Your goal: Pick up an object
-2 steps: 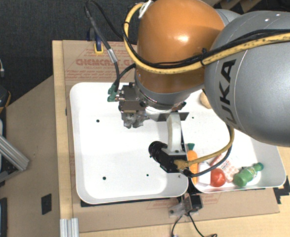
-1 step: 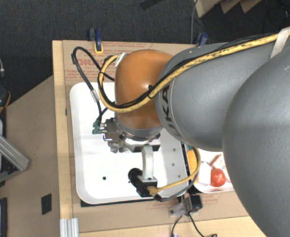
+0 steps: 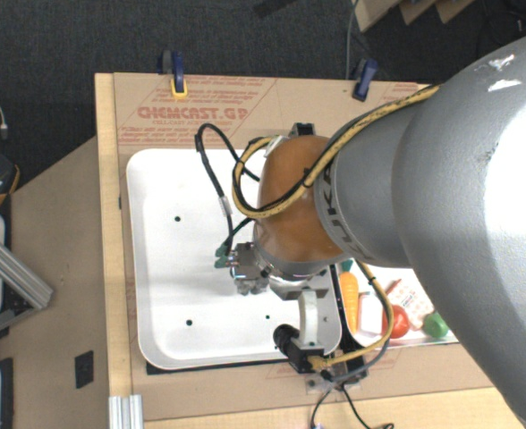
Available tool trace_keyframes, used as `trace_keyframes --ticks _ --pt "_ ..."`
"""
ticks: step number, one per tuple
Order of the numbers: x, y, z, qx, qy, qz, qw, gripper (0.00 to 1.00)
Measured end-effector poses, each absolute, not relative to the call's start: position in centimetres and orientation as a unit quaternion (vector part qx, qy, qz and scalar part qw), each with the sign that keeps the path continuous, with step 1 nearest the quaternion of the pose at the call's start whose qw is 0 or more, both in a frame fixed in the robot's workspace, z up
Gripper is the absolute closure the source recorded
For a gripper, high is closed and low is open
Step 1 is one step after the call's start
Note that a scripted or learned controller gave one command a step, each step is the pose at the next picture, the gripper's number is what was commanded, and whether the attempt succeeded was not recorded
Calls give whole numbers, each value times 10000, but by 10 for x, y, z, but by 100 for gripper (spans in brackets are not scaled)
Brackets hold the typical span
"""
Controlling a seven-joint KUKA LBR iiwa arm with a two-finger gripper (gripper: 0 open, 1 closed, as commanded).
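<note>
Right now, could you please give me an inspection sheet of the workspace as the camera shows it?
Surface: left white bin sits on a brown board printed with red lettering; its visible floor is bare except for a few small dark dots.
Job's things: a cluster of small items, orange, red, green and white, lies in the right bin, partly hidden under the arm.
Clutter: nothing seen.
Gripper: the wrist with its orange band hangs over the inner edge of the left bin; nothing seen held.
Cables: black and yellow cables loop around the wrist.
Surroundings: two clamps at the board's far edge, dark carpet beyond.
</note>
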State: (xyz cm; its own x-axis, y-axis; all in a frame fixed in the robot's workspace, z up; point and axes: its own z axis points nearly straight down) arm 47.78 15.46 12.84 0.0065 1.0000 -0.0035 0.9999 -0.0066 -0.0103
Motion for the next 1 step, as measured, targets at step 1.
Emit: trace_keyframes --ticks 1 --pt "555 216 183 -7054 -7088 -57 -25 100"
